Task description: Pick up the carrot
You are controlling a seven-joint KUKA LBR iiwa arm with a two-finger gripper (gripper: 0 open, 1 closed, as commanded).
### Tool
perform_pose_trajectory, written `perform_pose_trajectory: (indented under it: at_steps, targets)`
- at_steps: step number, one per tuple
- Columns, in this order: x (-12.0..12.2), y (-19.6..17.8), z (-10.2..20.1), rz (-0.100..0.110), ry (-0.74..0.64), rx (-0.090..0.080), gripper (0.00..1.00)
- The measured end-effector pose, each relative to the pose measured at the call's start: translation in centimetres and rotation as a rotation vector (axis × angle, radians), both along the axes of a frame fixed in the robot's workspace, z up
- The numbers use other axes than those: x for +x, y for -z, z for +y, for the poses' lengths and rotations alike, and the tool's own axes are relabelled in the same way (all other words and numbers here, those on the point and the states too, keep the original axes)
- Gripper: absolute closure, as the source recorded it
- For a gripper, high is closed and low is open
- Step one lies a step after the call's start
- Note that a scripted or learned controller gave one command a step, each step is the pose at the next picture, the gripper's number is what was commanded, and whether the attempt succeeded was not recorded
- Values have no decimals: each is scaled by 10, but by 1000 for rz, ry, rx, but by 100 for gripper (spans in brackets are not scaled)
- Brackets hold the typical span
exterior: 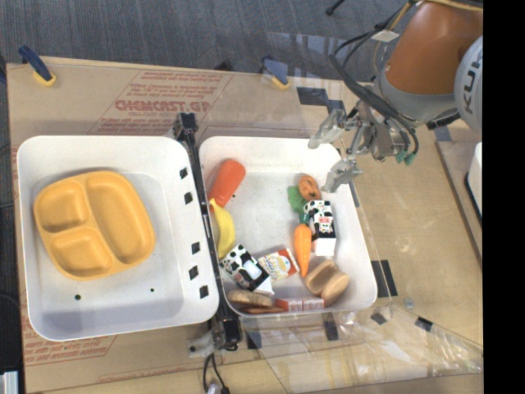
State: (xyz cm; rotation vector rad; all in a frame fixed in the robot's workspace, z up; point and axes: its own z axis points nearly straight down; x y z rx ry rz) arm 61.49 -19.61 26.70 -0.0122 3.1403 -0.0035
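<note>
The carrot [302, 249] was a smooth orange taper lying in the right bin [271, 150], thick end up near a black-and-white carton [321, 226] just to its right, and its tip pointing down toward a small printed box [276, 265]. A rounded tan bun [327, 281] sat just beside its lower end. Above it lay a green piece [296, 199] and a small brown round item [308, 187], too small to name. Along the bin's left wall were a glossy orange-red cylinder [226, 180], a yellow banana [223, 228], and a second cow-patterned carton [244, 268]; a flat brownish item [254, 300] lay at the bottom edge, partly hidden by the rim.

The left bin [49, 150] held a yellow moulded plastic tray [93, 222] with three compartments.

The gripper [335, 156] hung over the right bin's upper right corner, its thin metal fingers [342, 174] spread apart, with nothing between them. It was well apart from the carrot. Cables and the wrist crowded above it, so the finger bases were hard to make out. The arm's orange band [431, 43] was cut off at the top edge.
</note>
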Motion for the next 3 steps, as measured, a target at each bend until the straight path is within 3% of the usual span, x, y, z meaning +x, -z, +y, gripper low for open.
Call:
perform_pose_trajectory:
  at_steps: [1,2,3]
  targets:
    - [-66,96,-14,8,-88,4,0]
    - [-105,175,15,1,-122,2,0]
    - [-103,165,17,-3,-132,1,100]
